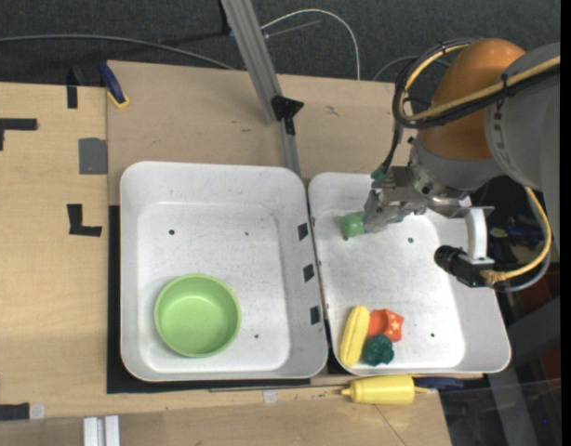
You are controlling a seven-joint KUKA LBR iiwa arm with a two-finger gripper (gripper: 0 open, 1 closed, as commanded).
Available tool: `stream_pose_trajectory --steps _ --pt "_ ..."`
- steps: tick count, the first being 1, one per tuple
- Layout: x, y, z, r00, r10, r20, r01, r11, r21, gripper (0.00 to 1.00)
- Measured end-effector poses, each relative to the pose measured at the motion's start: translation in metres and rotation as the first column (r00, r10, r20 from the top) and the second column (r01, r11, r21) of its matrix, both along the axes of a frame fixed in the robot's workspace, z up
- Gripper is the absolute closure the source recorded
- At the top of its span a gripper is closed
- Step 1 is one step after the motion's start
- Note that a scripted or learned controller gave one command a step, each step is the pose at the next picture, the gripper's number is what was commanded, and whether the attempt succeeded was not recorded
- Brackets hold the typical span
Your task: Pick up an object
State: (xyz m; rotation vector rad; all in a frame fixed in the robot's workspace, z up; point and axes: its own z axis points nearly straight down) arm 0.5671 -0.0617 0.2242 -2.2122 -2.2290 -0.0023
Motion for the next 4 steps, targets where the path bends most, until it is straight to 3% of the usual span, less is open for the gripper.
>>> stream_pose_trajectory --steps 1,3,4 --pt "0.020 0.048 0.009 1.000 -0.001 0.000 0.001 1.000 -0.001 1.00" --pt "0.065 0.140 -0.010 1.000 -0.002 -0.001 0.002 1.000 -0.001 1.00" --pt "0.064 0.137 -0.009 1.000 -0.005 -0.002 0.005 1.000 -0.004 0.00"
